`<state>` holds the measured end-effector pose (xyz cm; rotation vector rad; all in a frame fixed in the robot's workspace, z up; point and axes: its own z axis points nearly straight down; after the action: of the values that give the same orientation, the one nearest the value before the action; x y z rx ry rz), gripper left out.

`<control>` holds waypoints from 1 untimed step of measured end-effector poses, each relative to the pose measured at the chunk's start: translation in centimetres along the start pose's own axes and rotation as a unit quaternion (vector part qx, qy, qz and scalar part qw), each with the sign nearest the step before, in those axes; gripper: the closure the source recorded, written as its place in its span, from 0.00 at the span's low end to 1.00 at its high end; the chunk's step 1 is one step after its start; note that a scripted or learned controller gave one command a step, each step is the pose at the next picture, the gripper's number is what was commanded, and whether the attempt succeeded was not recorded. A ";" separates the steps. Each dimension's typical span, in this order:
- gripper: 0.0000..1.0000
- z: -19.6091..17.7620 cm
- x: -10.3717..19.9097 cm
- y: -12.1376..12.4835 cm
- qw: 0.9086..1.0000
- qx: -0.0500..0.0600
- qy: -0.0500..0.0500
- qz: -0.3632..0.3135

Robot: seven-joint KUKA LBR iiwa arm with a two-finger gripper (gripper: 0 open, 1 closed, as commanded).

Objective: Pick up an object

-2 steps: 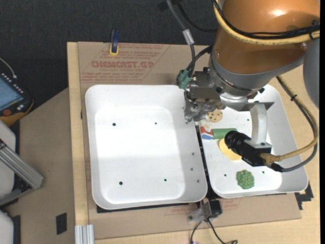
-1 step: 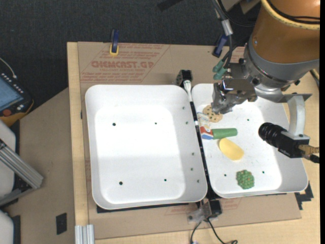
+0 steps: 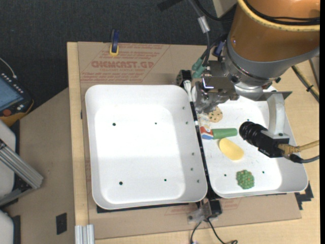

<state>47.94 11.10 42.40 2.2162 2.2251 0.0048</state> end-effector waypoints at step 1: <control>1.00 4.0 0.8 3.5 1.000 0.004 -0.001 0.002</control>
<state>51.41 11.87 38.42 2.2242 2.2230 -0.0080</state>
